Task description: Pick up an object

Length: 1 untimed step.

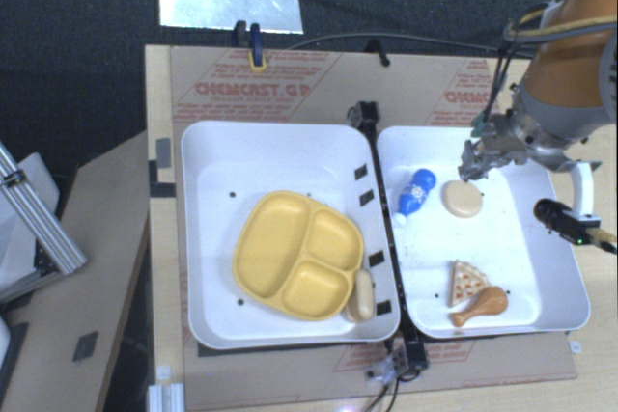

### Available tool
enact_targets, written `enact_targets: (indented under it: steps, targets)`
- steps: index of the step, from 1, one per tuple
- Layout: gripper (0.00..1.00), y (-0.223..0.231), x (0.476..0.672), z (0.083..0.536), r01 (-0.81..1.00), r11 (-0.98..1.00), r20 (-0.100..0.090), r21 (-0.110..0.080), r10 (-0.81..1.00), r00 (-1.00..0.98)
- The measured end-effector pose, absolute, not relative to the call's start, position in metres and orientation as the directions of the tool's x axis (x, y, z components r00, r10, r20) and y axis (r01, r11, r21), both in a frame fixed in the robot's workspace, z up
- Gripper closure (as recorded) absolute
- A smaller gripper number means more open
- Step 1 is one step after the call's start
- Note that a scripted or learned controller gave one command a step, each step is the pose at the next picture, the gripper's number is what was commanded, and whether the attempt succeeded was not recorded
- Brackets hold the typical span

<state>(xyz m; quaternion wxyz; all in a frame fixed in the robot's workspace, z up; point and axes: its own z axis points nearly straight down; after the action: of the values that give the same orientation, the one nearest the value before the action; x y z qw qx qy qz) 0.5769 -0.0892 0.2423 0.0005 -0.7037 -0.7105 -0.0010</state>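
The gripper [475, 171] hangs in the right bin [570, 304], toward the table's far right corner, just above the round cookie [463, 200]. I cannot tell its grip state. The flat cookie may slip; the blue bottle [416, 191] sits close.

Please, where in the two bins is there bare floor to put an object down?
Left bin: bare floor behind and left of the yellow tray. Right bin: a bare patch between the round cookie and the pizza slice. Crowded: near the blue bottle, cookie and gripper.
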Motion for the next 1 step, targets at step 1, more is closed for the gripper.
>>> enact_targets:
  steps: [1]
  targets:
    - [1.0, -0.035, 0.5668, 0.2297, 1.0, 0.009, 0.002, 0.0, 1.0, -0.009]
